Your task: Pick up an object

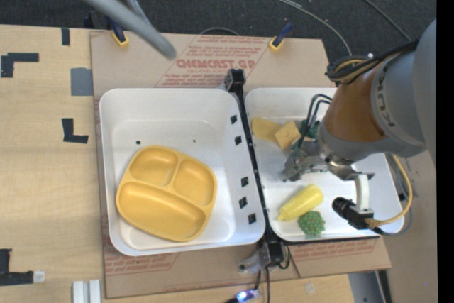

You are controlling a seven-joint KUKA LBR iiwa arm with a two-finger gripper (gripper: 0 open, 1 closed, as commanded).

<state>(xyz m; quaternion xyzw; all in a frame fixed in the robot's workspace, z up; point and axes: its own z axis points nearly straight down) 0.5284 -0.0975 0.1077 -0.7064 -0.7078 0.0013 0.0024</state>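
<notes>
The grey arm [397, 106] with its orange band fills the right of the frame and runs off the right edge, covering much of the right bin [273, 223]. Its hand [296, 168] hangs low over that bin's middle; the wrist hides the tips, so how far it is open, and whether it has hold of anything, cannot be told. Just below it lie a yellow corn cob [301, 202] and, touching the cob's lower end, a knobbly green broccoli piece [311, 223]. Above the hand two pale yellow cheese-like wedges [275, 131] sit near the divider, partly tucked behind the hand. In the left bin [113, 110] rests a yellow three-compartment plate [166, 192]. Farther back, red print on the cardboard sheet [213, 60] reads "CHEMCAST GP", its smaller lines too blurred to read.
</notes>
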